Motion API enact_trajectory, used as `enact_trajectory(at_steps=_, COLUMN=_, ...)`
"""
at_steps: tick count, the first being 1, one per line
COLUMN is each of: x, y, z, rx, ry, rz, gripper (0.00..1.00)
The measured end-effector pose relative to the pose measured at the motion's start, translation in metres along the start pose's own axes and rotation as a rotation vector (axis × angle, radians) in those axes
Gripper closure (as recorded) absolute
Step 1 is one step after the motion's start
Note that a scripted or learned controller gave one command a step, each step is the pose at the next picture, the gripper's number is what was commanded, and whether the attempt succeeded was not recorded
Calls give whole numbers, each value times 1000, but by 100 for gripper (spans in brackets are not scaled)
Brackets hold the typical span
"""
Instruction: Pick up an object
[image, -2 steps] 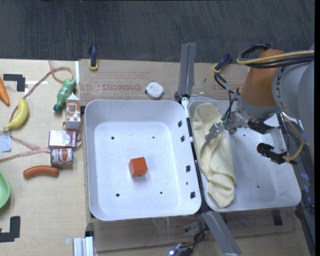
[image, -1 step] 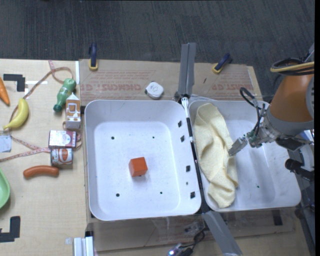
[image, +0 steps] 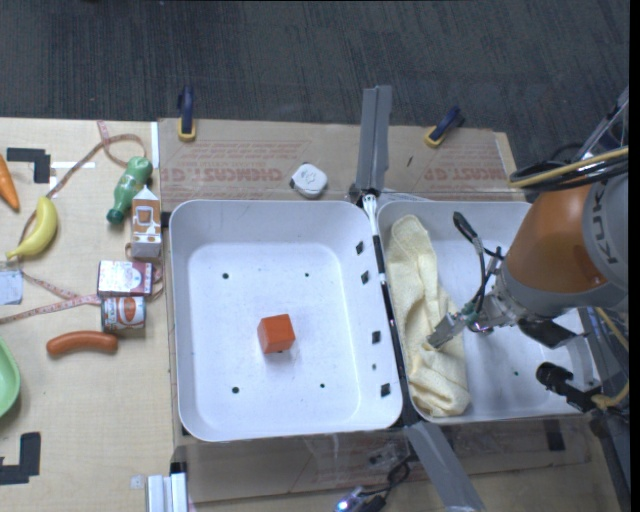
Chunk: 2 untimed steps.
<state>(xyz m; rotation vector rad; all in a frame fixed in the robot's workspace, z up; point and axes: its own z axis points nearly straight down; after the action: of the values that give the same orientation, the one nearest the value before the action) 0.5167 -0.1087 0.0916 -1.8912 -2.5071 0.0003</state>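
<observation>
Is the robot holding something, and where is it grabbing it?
It cannot be told. The tool is down on the yellow cloth in the right bin, near the cloth's right edge, but no real hold shows.

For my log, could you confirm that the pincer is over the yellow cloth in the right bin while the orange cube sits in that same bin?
Not quite: the camera view shows the orange cube in the left bin. The pincer is indeed over the yellow cloth in the right bin.

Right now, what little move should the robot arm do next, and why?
Probably lower the tool slightly onto the yellow cloth. It sits right at the cloth's edge in the right bin, while the orange block lies far off in the left bin.
</observation>
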Motion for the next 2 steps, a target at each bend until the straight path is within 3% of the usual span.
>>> enact_trajectory(at_steps=1, x=-1, y=0, z=-9, rx=-2, ry=-1, rz=5, gripper=100)
enact_trajectory(at_steps=2, x=-1, y=0, z=-9, rx=-2, ry=-1, rz=4, gripper=0)
